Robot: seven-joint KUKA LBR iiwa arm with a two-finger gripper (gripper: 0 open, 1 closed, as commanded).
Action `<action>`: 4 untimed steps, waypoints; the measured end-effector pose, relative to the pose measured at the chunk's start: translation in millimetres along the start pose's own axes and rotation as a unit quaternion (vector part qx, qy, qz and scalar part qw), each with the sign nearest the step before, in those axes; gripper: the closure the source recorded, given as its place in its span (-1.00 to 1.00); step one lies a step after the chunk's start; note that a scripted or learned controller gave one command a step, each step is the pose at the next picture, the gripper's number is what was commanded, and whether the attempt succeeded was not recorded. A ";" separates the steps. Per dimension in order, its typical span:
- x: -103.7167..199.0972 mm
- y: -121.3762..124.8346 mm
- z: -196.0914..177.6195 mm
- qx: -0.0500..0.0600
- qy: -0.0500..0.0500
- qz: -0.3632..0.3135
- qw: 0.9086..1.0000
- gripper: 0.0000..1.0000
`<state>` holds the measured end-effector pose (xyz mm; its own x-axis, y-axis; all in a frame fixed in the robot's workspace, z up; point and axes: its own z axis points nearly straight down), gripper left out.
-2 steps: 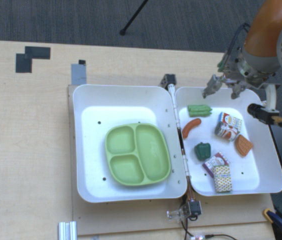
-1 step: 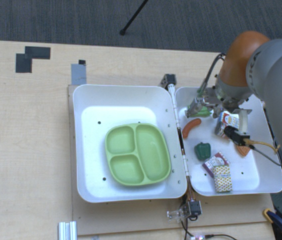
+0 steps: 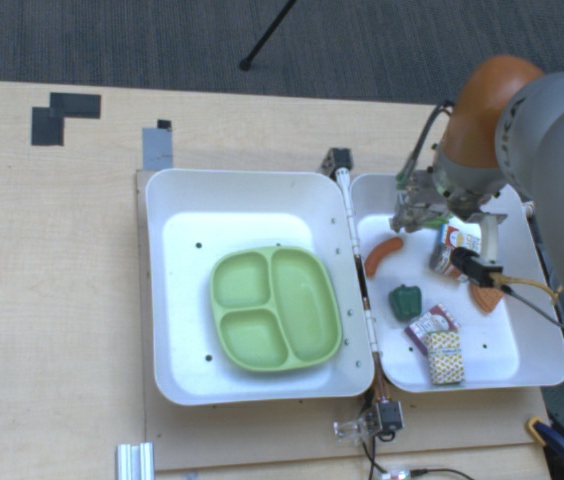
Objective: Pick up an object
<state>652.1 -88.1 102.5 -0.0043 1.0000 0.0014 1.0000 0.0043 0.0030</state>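
My gripper (image 3: 414,215) hangs over the back of the right bin (image 3: 532,368), just above and right of an orange-red sausage-shaped piece (image 3: 382,254). A dark green pepper-like object (image 3: 405,300) lies mid-bin. In front of it are a small red-and-white packet (image 3: 430,325) and a yellow patterned packet (image 3: 446,356). A small white-labelled bottle (image 3: 454,247) and an orange wedge (image 3: 486,296) sit to the right, partly behind a black cable fitting. Nothing shows between the fingers.
The left bin (image 3: 177,368) holds a light green three-compartment plate (image 3: 307,353). The grey arm with its orange band (image 3: 487,108) covers the back right corner of the right bin. A cable (image 3: 532,286) trails over the bin's right side.
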 end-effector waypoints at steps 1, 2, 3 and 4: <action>0.0 -0.1 0.2 0.000 0.000 0.000 1.000 -1.00; -26.5 -96.9 15.7 -0.002 -0.002 0.002 1.000 -1.00; -16.7 -162.2 14.8 -0.005 -0.002 0.002 1.000 -1.00; -16.3 -160.2 4.3 -0.007 -0.002 0.002 1.000 1.00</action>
<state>492.0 -105.1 97.7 -0.0007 1.0000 -0.0032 0.9998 0.0007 0.0175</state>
